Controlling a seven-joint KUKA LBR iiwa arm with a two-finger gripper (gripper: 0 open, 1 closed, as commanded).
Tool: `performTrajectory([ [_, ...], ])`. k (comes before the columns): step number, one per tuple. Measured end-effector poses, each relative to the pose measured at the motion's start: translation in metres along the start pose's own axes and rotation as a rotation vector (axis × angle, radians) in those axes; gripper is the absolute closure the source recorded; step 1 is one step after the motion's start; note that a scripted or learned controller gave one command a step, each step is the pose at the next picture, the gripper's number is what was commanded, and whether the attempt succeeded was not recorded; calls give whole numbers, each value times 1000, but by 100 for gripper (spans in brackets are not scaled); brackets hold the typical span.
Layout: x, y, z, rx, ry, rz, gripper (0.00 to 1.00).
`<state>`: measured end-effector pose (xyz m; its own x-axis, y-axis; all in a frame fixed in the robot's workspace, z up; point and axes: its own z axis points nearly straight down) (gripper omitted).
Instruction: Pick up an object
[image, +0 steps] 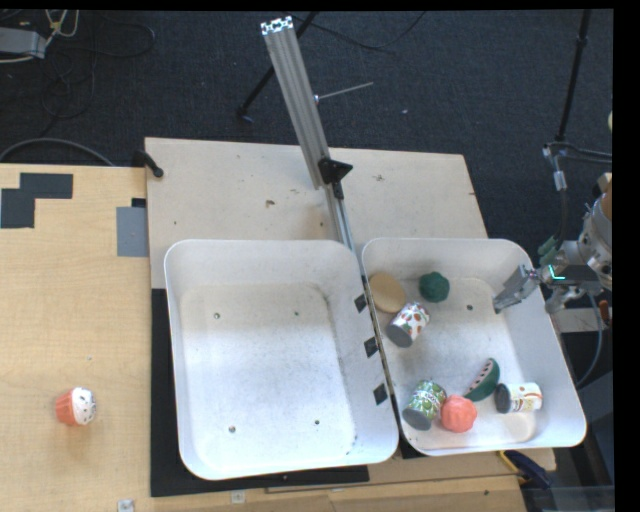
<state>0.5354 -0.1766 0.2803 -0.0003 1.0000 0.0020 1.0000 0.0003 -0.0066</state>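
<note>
Lighting bright, even, diffuse from above. Both white bins (265, 455) near overexposed; speckle on their floors legible. Shadows soft and short, hugging the small objects in the right bin (560, 360). Dark carpet (450, 80) loses detail, cables barely visible. Overall softness and low resolution; small prints unreadable. No obvious edge distortion.

matt white plastic bins (200, 262), wooden bench (60, 300)

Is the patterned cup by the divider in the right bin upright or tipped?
Tipped. The patterned cup lies on its side on the right bin floor, its dark grey end facing lower left.
</note>
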Motion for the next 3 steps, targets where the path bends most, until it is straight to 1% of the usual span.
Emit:
performTrajectory([
  [1, 0, 1, -2, -4, -1, 1, 0],
  [2, 3, 8, 58, 2, 1, 0, 0],
  [3, 0, 5, 121, 2, 1, 1, 0],
])
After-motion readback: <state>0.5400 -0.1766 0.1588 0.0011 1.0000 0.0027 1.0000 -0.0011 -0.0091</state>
